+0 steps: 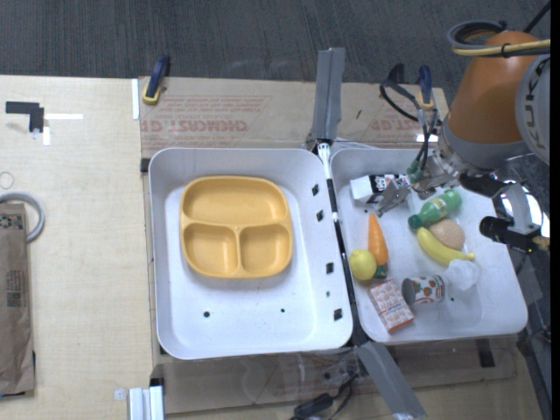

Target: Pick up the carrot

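The arm [490, 86] is reaching in from 3 o'clock over the right bin [503, 318]; its gripper [394, 198] is hovering near the bin's 11 o'clock corner, whether released or clenched cannot be told. The carrot [377, 239] is lying just below the gripper, toward 7 o'clock from it, tip pointing to 12 o'clock, free of the claw; a lemon [362, 264] is touching its lower end at 8 o'clock; a banana [440, 246] is lying at 3 o'clock from the carrot; a can [423, 290] is sitting at 5 o'clock. In the left bin [175, 322], a yellow tray [235, 226] is resting toward 12 o'clock.
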You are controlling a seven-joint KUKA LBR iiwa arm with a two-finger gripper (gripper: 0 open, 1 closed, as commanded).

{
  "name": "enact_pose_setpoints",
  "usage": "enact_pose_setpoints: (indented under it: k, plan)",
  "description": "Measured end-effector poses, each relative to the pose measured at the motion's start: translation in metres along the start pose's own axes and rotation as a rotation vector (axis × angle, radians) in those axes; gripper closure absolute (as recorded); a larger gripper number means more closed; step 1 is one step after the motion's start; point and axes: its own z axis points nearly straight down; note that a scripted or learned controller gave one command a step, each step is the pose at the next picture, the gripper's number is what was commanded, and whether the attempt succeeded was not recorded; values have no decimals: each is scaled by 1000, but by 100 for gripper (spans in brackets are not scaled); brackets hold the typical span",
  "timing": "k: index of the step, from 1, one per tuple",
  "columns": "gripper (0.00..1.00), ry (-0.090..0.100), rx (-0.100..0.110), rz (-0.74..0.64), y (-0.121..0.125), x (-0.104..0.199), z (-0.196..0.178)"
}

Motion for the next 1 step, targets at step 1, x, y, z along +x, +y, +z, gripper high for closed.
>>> enact_pose_setpoints:
  k: [1]
  plan:
    - [0, 1, 1, -205, -23, 23, 0]
